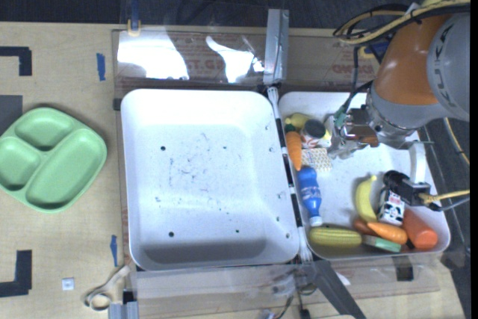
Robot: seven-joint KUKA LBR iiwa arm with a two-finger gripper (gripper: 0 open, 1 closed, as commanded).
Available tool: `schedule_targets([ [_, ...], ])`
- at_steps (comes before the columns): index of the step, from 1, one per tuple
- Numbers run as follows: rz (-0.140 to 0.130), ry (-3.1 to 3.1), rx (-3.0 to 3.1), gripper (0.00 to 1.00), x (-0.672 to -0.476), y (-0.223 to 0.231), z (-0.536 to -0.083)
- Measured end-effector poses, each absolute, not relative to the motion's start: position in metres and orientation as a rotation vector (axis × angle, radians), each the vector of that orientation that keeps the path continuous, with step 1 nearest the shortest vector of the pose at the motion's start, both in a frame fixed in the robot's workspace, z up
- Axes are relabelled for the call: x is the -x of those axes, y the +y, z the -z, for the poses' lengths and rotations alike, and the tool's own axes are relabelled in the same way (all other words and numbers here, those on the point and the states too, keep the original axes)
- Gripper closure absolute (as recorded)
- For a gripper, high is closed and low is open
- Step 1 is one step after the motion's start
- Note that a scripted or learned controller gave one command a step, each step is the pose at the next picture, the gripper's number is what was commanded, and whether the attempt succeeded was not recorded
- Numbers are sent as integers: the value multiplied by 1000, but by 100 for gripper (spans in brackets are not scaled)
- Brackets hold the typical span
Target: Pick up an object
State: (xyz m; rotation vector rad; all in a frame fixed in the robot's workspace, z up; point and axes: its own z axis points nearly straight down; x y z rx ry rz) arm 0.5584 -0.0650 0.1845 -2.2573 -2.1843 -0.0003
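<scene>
The right bin point(426, 168) holds several small things: a blue bottle point(309, 194), an orange carrot-like piece point(293, 149), a yellow banana point(364, 197), a yellow-green corn-like piece point(334, 237), an orange and red toy point(407, 234) and a black-and-white toy point(392, 207). A small checked block point(317, 158) lies near a dark round cup point(314, 129) and a yellow item point(297, 119). My gripper point(345, 140) hangs low over the upper middle of this bin, just right of the checked block. The grey arm with its orange band point(407, 71) comes in from the upper right.
The left bin point(202, 168) sits beside the right one, sharing a middle wall point(287, 168). A green divided plate point(48, 158) rests on the bench at far left. A clear plastic sheet point(194, 48) and a metal post point(276, 45) stand behind the bins. Cables point(373, 19) loop at upper right.
</scene>
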Motion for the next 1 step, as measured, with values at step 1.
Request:
schedule_targets([
  [1,0,-2146,2297,100,-598,-129,-275],
])
